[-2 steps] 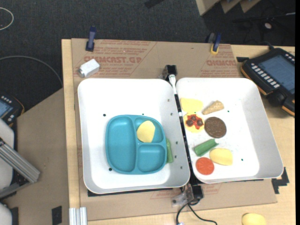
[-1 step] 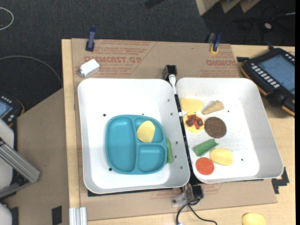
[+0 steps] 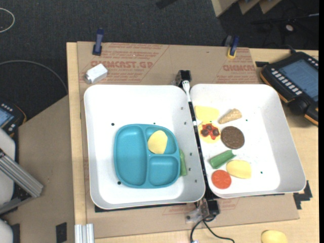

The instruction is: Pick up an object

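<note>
While yellow food (image 3: pixel 157 142) sits in the teal tray (image 3: pixel 132 156), toys fill the right bin (image 3: pixel 268 110)

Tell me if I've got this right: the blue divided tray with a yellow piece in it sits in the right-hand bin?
Not quite. The camera view shows the blue divided tray, with the yellow piece in its upper right compartment, sitting in the left-hand bin. The right-hand bin holds the loose toy foods.

Of the robot's own equipment, the view from above offers a dark grey handheld control pendant (image 3: pixel 296 82) with a pale blue-grey screen. A row of small light buttons runs along its near edge, and a thin orange strip edges its underside.
</note>
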Motion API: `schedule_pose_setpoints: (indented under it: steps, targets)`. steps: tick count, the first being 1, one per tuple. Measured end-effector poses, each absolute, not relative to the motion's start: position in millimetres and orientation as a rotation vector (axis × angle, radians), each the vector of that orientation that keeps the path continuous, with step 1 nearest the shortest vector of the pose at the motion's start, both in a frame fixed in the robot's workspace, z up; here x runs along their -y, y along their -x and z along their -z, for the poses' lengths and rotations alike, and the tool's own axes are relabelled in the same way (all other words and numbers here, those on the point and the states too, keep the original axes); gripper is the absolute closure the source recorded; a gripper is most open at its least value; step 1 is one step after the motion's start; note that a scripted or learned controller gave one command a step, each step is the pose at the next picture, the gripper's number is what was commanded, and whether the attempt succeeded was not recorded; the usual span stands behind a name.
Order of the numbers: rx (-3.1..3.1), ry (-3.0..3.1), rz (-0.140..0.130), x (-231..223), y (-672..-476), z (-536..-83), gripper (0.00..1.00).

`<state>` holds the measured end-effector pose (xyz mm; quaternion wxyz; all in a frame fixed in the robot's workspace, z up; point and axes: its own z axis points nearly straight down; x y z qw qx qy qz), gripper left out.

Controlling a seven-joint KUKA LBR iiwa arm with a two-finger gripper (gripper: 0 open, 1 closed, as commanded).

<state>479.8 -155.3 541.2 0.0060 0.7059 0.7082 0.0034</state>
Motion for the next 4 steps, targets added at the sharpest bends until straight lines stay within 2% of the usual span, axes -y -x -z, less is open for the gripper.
schedule_pose_setpoints:
  steps: [1,4]
  targets:
    - [-2.217,-2.215,-0.005,156.3,-480.2,-546.8,1.00]
    - [-2.207,-2.204,-0.011,156.6,-482.2,-579.2,1.00]
